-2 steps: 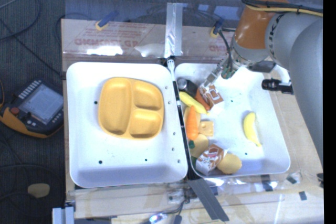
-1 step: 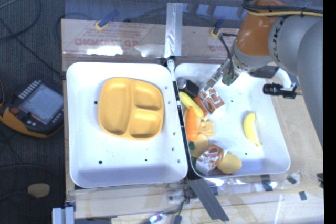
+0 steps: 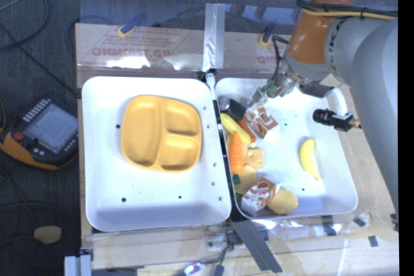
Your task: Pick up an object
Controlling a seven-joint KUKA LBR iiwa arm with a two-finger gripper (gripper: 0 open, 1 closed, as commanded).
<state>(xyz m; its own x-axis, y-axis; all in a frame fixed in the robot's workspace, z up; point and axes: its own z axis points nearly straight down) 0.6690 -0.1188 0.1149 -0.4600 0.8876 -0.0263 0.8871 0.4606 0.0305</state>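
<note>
At the upper right of the frame the grey arm (image 3: 362,55) is cut off by the picture's edge, so only its wrist end with the orange band (image 3: 314,29) can be followed; it slants down and leftward into the right bin (image 3: 336,203). Its jaws (image 3: 257,100) taper to a small, blurred tip over the bin's upper left corner, and whether they are open or shut, or have hold of anything, cannot be told. Just below that tip lies a brown-and-white packet (image 3: 260,122), tilted, with a dark object partly hidden beside it. Along the bin's left wall a pile overlaps: a yellow banana (image 3: 234,128) running from upper left to lower right, an orange carrot (image 3: 237,153) with its long axis nearly vertical, a second packet (image 3: 257,196) and a pale yellow lump (image 3: 283,202), their edges hard to separate. A lone banana (image 3: 310,158) lies apart toward the right, long axis near vertical. The left bin (image 3: 103,203) holds a yellow divided tray (image 3: 162,132).
</note>
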